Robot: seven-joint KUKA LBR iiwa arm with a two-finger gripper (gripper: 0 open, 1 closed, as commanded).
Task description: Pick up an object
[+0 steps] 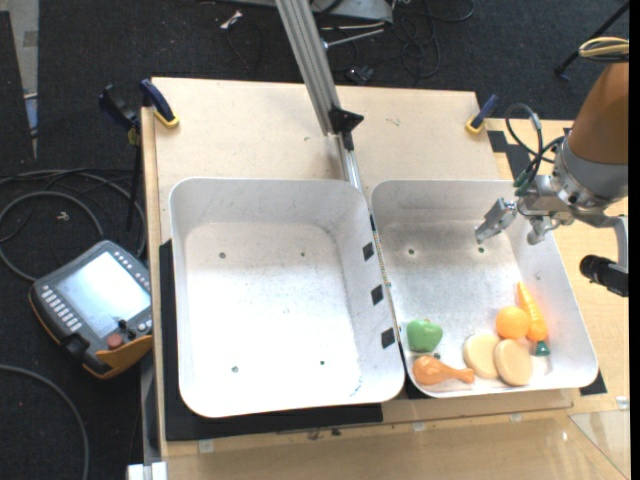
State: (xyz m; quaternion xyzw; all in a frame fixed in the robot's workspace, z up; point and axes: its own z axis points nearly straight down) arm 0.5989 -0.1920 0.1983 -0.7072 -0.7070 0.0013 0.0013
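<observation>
While hand spread over right bin: toy foods at near edge.

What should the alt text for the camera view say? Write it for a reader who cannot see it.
A robot gripper hovers, fingers apart and holding nothing, over the right bin, whose near corner holds toy food: a green pepper, a drumstick, an orange, a carrot and two pale slices. The left bin sits beside it.

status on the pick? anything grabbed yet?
Done: nothing lifted. The gripper is open above the right bin, holding nothing. The toy foods, among them the green pepper and orange, lie at the bin's near end. Left: descend, grasp, lift.
</observation>
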